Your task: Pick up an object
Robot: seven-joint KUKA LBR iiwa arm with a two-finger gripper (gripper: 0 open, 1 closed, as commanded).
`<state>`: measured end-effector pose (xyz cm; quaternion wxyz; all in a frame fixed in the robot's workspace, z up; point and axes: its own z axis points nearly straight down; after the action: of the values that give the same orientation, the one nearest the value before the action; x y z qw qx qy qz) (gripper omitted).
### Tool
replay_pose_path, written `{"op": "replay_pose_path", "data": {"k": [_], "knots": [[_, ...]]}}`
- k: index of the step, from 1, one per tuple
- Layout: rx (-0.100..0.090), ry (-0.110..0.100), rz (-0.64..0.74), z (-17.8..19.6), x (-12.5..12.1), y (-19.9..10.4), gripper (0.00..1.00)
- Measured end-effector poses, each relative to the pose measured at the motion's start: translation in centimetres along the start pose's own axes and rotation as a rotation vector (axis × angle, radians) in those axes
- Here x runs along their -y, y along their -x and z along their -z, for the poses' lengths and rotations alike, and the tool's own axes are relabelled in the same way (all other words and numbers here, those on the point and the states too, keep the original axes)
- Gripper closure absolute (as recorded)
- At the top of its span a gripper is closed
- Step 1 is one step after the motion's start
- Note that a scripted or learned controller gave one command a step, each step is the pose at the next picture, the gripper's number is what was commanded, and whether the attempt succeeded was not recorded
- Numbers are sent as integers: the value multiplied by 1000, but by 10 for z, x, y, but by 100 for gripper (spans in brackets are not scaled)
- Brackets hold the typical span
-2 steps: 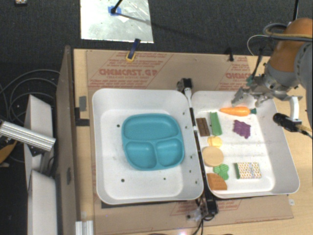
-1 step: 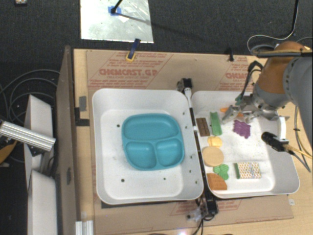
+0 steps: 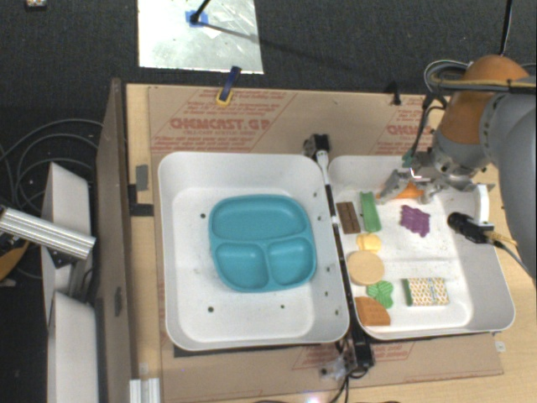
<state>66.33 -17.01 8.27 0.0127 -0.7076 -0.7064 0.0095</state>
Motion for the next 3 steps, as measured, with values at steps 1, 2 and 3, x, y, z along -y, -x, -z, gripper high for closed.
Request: {"op": "replay_pose_path", "data": {"k": [1,2,3], "knots": [[5,4,-3,0,1,-2,0],[-3,1,-1,-1,1,2,0],[6,5,-3,-1,1,-1,0]]}}
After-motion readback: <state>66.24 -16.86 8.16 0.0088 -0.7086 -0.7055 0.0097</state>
